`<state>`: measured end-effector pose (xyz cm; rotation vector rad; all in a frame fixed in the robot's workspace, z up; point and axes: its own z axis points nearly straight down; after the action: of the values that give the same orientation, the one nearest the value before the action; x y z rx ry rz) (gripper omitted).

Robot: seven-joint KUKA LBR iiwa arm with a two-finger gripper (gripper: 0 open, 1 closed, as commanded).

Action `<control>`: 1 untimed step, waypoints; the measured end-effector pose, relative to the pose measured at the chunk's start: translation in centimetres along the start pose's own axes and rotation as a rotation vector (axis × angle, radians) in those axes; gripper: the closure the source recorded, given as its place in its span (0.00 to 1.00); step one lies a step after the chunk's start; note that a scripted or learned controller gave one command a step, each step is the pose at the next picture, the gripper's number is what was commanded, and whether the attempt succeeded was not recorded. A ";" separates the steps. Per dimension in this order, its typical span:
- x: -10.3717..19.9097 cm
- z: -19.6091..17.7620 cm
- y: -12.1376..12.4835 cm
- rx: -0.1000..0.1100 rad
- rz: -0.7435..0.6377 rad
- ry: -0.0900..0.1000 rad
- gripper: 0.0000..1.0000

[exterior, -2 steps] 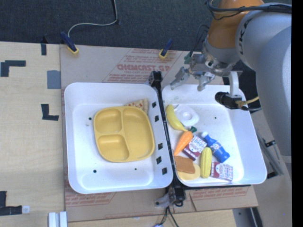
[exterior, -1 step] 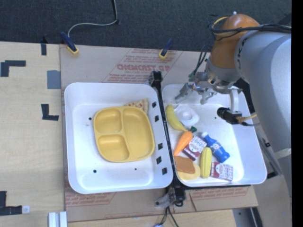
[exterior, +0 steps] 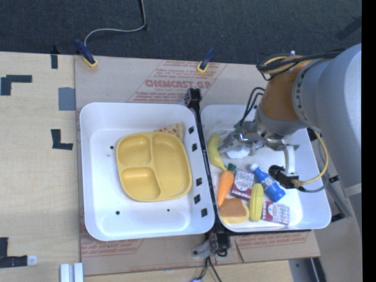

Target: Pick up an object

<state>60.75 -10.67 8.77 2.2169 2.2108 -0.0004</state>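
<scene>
While a yellow divided plate [exterior: 154,165] fills the left bin [exterior: 94,175], the gripper [exterior: 239,141] hangs at centre-right over the right bin [exterior: 314,207], its grip unreadable, banana [exterior: 214,151] just left, toys heaped below.

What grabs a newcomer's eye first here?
The yellow plastic divided plate, lying nearly alone in the left white bin. Next, the big grey arm with its orange band, reaching from the right over the right white bin, where small toy foods crowd together: a yellow banana, an orange carrot, a blue bottle.
</scene>
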 end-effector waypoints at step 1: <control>-0.5 0.3 5.6 0.028 -0.002 -0.007 0.00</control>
<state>66.37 -11.15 8.51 2.2252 2.2233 -0.0392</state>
